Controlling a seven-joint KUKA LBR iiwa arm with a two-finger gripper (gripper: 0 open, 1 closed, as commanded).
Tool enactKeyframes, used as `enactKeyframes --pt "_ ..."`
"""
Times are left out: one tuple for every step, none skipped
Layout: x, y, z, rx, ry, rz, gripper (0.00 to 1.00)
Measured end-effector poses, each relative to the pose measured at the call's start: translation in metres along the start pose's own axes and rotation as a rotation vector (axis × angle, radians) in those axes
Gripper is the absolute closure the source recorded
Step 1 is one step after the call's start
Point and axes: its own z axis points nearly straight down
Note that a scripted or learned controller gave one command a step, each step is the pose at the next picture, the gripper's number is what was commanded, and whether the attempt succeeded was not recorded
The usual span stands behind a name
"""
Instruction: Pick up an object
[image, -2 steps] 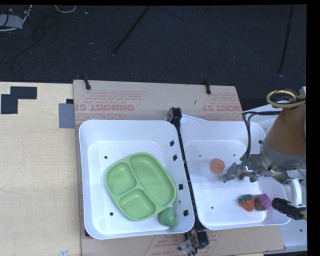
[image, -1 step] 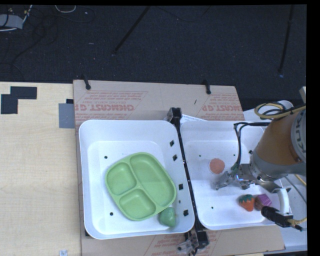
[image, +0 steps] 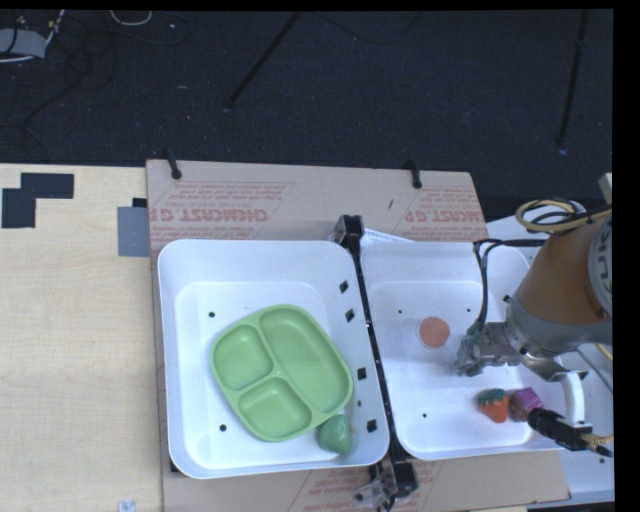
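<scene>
In the right bin (image: 425, 445) lie a flat salmon-pink disc (image: 434, 332), a small orange toy with a green top (image: 492, 404) and a purple piece (image: 524, 403) touching it. My gripper (image: 476, 358) hangs low over the right bin's floor, just right of the disc and above-left of the orange toy. It looks apart from both. I see nothing held in it. The left bin (image: 190, 270) holds a light green divided plate (image: 281, 372) and a small green rounded object (image: 337, 435) at the plate's lower right corner.
The grey arm with its orange band (image: 560, 285) crosses the right bin's right wall. A black divider (image: 362, 330) separates the two bins. Cables (image: 548, 212) loop behind the arm. Cardboard (image: 310, 205) lies under the bins on a wooden bench (image: 70, 350).
</scene>
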Motion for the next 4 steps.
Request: enactKeyframes --pt "-0.011 -0.003 -0.052 -0.006 -0.003 0.000 1.00" --pt "-0.012 0.005 -0.113 -0.009 -0.003 -0.007 1.00" --pt "-0.012 0.005 -0.108 -0.003 -0.002 -0.006 1.00" --pt "0.033 0.023 -0.104 -0.003 -0.001 -0.009 1.00"
